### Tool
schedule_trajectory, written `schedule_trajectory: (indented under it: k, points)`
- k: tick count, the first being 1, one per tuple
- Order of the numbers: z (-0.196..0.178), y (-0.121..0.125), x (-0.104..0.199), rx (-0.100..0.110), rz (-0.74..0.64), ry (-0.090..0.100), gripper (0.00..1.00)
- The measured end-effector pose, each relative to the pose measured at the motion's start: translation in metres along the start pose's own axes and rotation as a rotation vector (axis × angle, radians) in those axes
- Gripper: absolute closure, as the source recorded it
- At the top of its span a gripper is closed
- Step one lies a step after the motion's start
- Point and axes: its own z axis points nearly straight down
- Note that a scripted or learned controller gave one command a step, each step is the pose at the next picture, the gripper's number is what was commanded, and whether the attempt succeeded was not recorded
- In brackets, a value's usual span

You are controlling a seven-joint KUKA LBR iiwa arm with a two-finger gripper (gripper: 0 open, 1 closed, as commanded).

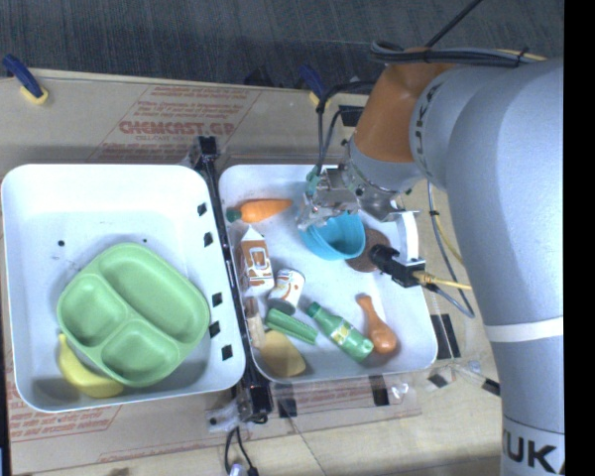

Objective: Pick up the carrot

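From my end: the left bin (20, 266) holds a green divided plate (134, 310) tilted over something yellow (79, 377) that pokes out at its lower left corner. Over in the right bin (278, 178), the carrot (263, 209) lies flat near the top left corner, just beside the divider, not touching anything I can make out. Below it there's a small brown carton (255, 262), a little white-and-orange thing (290, 288), a green bottle (339, 331) lying on its side, a yellowish wedge (282, 355) and a brown wooden piece (376, 326). The gripper (329, 201) sits right of the carrot, close to its tip, over a blue cup (337, 236). I honestly can't tell if the fingers are spread or closed, too much clutter there. The carrot isn't between them. The arm (496, 147) comes in from the right.
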Motion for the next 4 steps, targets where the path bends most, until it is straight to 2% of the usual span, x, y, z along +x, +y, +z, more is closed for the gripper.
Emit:
schedule_trajectory:
  k: [1,2,3,4]
  points:
    - [-0.041,0.003,0.099,-0.004,0.23,0.005,1.0]
    - [-0.09,0.033,0.096,-0.001,0.595,0.005,1.0]
    - [-0.124,-0.065,0.061,0.001,0.764,0.003,1.0]
    - [-0.043,-0.065,0.111,0.01,0.97,0.006,1.0]
